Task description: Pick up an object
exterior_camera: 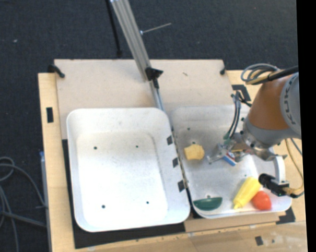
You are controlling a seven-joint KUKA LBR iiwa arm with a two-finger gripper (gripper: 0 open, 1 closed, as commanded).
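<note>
Gripper (pixel 222 155) state cannot be told; it sits at three o'clock of the yellow lump (pixel 194 152), risking a nudge aside.

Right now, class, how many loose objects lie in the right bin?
4: a yellow lump near the left wall, a green piece at the front, a yellow item and red ball front right. The arm may hide others.

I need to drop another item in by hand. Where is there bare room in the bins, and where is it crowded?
The left bin is bare floor from wall to wall. In the right bin, the back strip is free. Crowded: yellow block, end effector, green piece, yellow object and red ball along the front.
</note>
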